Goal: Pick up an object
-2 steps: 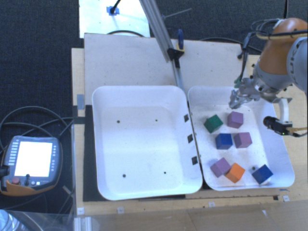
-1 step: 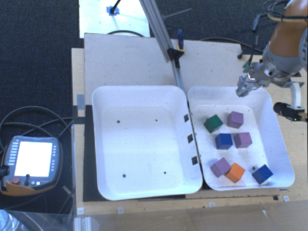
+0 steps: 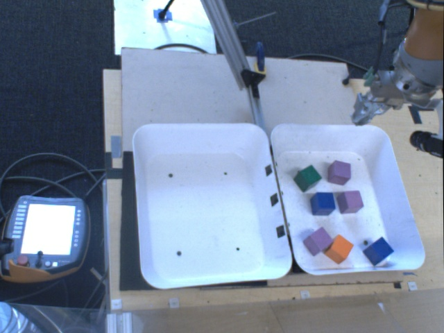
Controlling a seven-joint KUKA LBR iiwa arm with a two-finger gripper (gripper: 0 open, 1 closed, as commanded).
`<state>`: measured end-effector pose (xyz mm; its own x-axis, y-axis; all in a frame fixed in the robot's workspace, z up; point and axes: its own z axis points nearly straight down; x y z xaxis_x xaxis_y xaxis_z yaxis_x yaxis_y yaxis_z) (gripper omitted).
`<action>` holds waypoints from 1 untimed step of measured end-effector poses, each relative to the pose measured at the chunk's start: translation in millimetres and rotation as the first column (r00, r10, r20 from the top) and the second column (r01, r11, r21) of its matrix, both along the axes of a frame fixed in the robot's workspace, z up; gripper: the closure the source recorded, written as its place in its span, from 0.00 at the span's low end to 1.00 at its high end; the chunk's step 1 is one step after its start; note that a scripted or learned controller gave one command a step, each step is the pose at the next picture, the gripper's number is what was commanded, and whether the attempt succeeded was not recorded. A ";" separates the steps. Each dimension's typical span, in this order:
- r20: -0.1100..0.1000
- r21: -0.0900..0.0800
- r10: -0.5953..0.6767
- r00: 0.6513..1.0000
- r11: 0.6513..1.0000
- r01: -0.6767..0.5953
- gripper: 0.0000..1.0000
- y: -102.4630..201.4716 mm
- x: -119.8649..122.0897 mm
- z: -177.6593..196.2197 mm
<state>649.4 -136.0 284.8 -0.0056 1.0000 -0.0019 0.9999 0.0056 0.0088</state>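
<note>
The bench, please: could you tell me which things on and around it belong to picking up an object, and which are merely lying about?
For the job:
- hand
- right bin
- green block
- three purple blocks
- two blue blocks
- orange block

Lying about:
- left bin
- control pendant
- metal pole
- cables

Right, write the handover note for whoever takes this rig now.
Gripper: above the far rim of the right white bin, holding nothing visible.
Cubes, all in the right bin: green cube, three purple cubes, two blue cubes, orange cube.
Done: nothing picked.
Left: descend, grasp one cube, lift.
</note>
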 end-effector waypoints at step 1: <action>-0.008 0.003 0.004 1.000 1.000 -0.004 1.00 53.0 -17.0 -16.4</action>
